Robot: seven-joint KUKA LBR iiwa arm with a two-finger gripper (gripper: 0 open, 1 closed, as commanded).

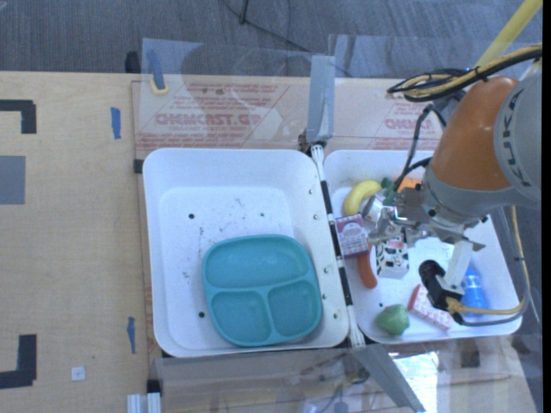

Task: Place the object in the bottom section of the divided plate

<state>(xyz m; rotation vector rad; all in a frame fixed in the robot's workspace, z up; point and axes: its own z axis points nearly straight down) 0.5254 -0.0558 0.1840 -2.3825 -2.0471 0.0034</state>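
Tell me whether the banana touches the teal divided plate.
Apart. The camera view shows the banana in the right bin, the divided plate in the left bin.

Two white bins: left bin (pixel 164 188) holds one teal divided plate (pixel 261 289); right bin (pixel 510 304) holds one banana (pixel 360 195), one green fruit (pixel 393 319), one small carton (pixel 392 259), one red packet (pixel 349 233).

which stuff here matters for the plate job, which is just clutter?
Job: divided plate in the left bin; gripper over the right bin; which object it is after, I cannot tell.

Lying about in the right bin: banana, green fruit, small carton, red packet, blue item.
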